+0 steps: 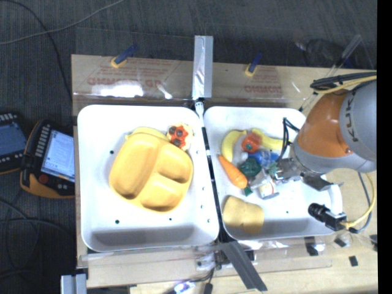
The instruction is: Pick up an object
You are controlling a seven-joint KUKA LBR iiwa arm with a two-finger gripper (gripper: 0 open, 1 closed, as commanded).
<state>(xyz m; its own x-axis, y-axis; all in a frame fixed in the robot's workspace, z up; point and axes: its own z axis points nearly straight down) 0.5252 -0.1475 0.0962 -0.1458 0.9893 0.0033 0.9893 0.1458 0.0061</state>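
Note:
The right bin (318, 228) holds a cluster of small objects: an orange carrot (233, 171), a yellow banana (231, 143), an orange-red round piece (250, 143), a dark green item (250, 165), a blue item (263, 157) and a tan potato-like lump (242, 215). My gripper (267, 179) is down in this bin at the right edge of the cluster, just beside the green and blue items. A small white and grey piece lies under its tip. The arm's orange band (324, 133) is above it to the right.
The left bin (92, 225) carries a large yellow divided tray (152, 171) and a small orange and black toy (178, 135) at its back edge. A metal divider (203, 66) stands behind the bins. A handheld pendant (49, 161) lies left of the bench.

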